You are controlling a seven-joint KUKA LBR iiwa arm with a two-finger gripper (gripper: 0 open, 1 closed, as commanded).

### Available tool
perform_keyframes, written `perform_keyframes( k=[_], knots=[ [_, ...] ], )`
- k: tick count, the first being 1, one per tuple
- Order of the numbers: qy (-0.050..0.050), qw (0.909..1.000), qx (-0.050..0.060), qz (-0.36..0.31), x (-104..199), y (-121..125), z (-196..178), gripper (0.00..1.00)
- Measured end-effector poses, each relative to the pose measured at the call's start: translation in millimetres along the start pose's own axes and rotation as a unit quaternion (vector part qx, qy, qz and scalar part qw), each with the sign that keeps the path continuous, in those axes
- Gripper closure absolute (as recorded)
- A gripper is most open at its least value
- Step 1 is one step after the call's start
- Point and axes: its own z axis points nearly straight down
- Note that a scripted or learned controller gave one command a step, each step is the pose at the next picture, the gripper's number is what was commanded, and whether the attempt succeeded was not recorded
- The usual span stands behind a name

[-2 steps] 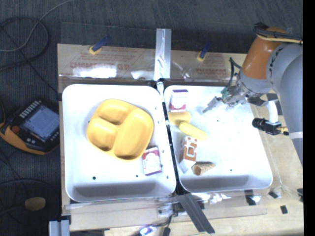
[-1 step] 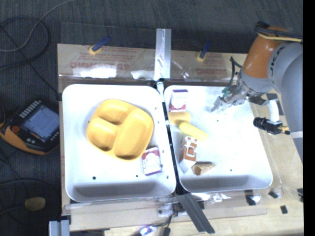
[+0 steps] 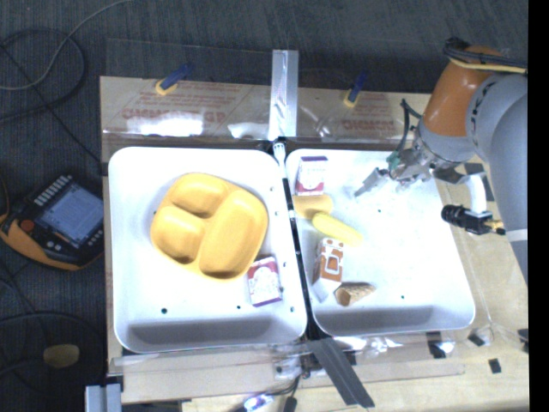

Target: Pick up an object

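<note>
My gripper (image 3: 378,179) hangs over the back of the right bin (image 3: 429,256), above bare white floor, with nothing seen in it. To its left along the bin's left side lie a small pink and white carton (image 3: 311,175), a yellow banana-like piece (image 3: 335,227) and a second yellow piece (image 3: 312,204). Further forward are an orange-brown box (image 3: 331,260) and an ice cream cone (image 3: 354,293). The left bin (image 3: 137,316) holds a large yellow lobed object (image 3: 208,224) and another small pink and white carton (image 3: 264,281).
The grey arm with its orange band (image 3: 455,101) comes in from the right above the right bin's back corner. A raised divider (image 3: 292,230) separates the bins. A handheld controller (image 3: 60,221) lies on the floor at left.
</note>
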Motion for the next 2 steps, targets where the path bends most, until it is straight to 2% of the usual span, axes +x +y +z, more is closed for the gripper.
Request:
perform_keyframes(
  k=[1, 2],
  knots=[
    [0.001, 1.0000, 0.002, 0.000, -0.1, -0.4, -5.0, 1.00],
    [0.001, 1.0000, 0.002, 0.000, -0.1, -0.5, -4.9, 0.00]
  ],
)
